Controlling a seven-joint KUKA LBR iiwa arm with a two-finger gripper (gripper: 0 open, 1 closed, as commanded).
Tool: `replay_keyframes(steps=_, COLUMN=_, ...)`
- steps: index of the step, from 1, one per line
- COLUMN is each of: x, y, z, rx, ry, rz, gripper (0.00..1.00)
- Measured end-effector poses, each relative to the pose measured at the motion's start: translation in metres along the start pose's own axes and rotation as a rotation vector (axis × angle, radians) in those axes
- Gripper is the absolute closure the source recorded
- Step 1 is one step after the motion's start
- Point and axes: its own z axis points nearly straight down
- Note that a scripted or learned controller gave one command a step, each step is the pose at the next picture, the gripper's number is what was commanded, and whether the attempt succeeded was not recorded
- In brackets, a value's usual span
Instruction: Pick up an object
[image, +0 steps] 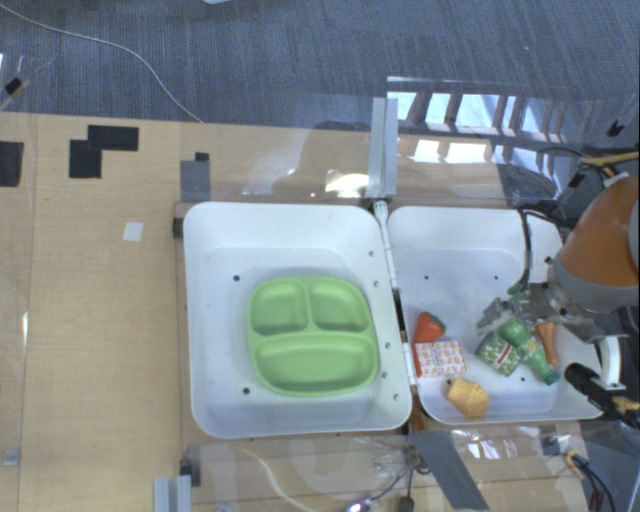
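Camera view, arm: the gripper (512, 318) is lowered into the right bin (455, 240) at its 4 o'clock corner.
Jaws: whether apart or together cannot be told.
Task objects: a green packet (503, 349) and carrot (547, 343) are clustered beneath the gripper; a strawberry (429, 327), patterned box (439, 357) and yellow piece (467, 397) are seen at 7 o'clock.
Left bin (215, 260): a green divided plate (312, 336) is held centrally.
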Motion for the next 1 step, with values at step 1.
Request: replay_keyframes(steps=1, x=-0.0003, y=0.0037, z=-0.0125, rx=-0.011, ry=-0.005, rz=-0.002, gripper=1.0)
